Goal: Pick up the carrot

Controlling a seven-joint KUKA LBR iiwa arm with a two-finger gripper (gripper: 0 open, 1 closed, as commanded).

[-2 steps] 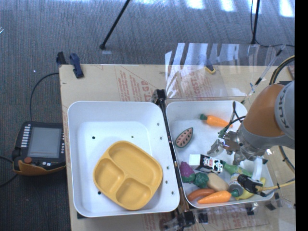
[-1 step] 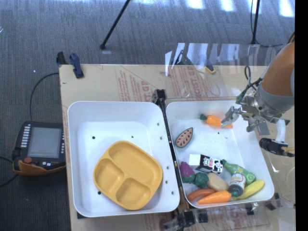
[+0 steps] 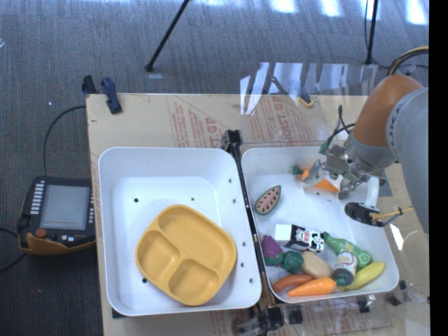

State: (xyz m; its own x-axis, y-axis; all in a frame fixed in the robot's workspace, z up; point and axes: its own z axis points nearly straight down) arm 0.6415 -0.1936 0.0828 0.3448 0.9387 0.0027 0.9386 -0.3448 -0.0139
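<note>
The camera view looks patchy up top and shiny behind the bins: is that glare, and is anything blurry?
Camera view: pale streaks of light fall across the dark floor along the top; a clear panel behind the right bin catches bright reflections; the white left bin looks evenly lit with soft shadow under the yellow plate; small things near the end effector are too soft to make out.

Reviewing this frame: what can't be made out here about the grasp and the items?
- End effector: small and cluttered in the camera view; finger state unreadable.
- Orange piece beneath it: partly covered by the end effector, identity unclear.
- Carrot: lies at the right bin's near wall; its tip is crowded by neighbouring toys.
- Bottle label: too small to read.
</note>
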